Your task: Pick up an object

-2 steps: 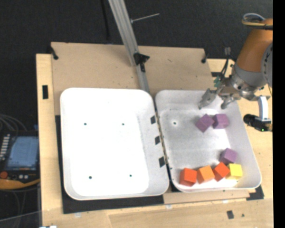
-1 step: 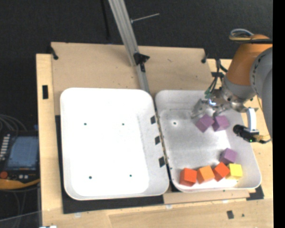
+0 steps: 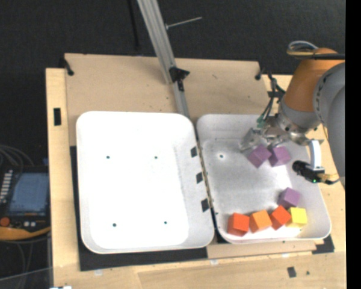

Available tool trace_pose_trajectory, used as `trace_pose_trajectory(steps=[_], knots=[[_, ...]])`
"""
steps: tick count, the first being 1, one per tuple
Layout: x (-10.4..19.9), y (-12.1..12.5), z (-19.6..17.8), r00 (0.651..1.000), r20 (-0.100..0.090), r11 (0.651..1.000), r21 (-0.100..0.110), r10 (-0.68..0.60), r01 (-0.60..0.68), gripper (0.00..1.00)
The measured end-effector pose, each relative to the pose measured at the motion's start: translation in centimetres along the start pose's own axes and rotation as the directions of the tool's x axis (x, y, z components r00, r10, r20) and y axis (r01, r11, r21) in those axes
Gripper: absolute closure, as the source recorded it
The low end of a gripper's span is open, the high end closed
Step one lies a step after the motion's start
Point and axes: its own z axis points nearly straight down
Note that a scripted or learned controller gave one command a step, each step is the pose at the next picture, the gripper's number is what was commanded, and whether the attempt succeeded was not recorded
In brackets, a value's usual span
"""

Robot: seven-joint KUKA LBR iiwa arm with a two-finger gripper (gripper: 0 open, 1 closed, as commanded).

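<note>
Overhead slanted view of a pale wooden bench [image 3: 126,80] carrying two shallow white plastic bins with rounded corners. We see the left white bin [image 3: 138,179] as a smooth, matte tray marked by four small dark dots. The right white bin [image 3: 228,173] has a faintly speckled floor and holds the task's objects, all small matte cubes with soft edges. Two purple foam-like cubes [image 3: 268,156] lie touching each other in the upper part of this bin. A third, lone purple cube [image 3: 290,196] sits lower right, near the bin's right wall. Along the front wall we find a row of four cubes side by side: a red-orange cube [image 3: 239,223], a lighter orange cube [image 3: 260,220], a second red-orange cube [image 3: 281,216] and a yellow cube [image 3: 298,215].

The grey arm with its orange band [image 3: 301,89] enters from the right. Its metallic two-finger gripper [image 3: 260,138] hangs just above the pair of purple cubes; we cannot tell how its pincer stands. A ribbed aluminium rail [image 3: 159,38] slants down from the top to the gap between the bins. At the left edge, a handheld control pendant with a blue screen [image 3: 24,196] lies off the bench. We can read no writing or labels.
</note>
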Motion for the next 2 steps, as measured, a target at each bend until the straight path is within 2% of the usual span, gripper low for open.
trace_pose_trajectory(steps=[1,2], knots=[[-0.1,0.1,-1.3,1.000,0.002,1.000,-0.005,-0.001,0.001,1.00],[-0.5,0.5,-5.8,1.000,0.001,1.000,-0.006,0.001,-0.001,1.00]])
